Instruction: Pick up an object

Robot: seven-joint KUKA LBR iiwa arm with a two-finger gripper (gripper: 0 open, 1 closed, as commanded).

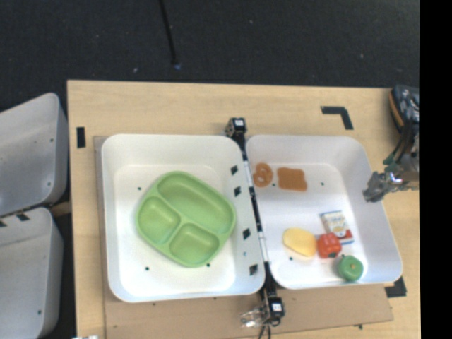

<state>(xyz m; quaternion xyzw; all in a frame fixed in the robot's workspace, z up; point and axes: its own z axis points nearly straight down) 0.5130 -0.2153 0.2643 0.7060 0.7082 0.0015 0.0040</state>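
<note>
Right bin (357, 157): pretzel (263, 175), brown piece (292, 179), carton (335, 224), lemon (300, 242), tomato (328, 246), green apple (349, 268); pincer (378, 187) at right rim, grip state indiscernible.

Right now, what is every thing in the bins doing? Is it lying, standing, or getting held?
Green plate: lying flat in the left bin, nothing in its compartments.
Pretzel: lying in the right bin, near its top.
Brown piece: lying beside the pretzel.
Yellow toy: lying, against the red toy.
Small box: lying flat.
Green toy: resting near the bottom rim.
Gripper: over the right rim, holding nothing.
</note>
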